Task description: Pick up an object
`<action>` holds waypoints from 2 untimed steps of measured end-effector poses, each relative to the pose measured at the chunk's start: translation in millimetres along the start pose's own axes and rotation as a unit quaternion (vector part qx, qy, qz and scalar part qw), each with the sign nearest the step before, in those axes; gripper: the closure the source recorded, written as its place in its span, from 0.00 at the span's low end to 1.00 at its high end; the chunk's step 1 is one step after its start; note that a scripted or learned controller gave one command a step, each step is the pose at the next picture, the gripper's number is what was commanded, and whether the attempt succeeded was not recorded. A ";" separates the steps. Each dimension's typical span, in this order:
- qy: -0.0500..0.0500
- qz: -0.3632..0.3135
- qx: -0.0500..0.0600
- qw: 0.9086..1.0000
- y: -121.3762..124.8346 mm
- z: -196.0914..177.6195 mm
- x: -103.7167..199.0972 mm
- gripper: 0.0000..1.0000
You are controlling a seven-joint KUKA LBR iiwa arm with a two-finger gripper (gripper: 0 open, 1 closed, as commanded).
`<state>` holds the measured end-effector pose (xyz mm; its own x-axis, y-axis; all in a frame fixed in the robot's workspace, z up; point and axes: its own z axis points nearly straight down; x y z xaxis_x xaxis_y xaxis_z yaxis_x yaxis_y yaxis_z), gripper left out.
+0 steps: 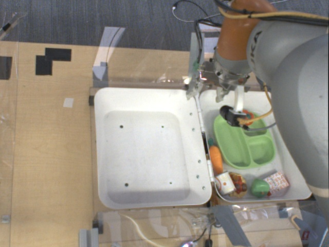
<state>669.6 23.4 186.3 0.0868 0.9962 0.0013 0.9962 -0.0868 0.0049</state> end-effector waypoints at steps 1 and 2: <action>0.000 0.160 0.000 0.987 -0.1 -45.5 2.3 0.00; -0.002 0.192 0.008 0.981 -15.9 99.0 147.5 0.00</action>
<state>667.1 171.8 87.4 0.4556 0.8902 -0.0028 0.8901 -0.4556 -0.0103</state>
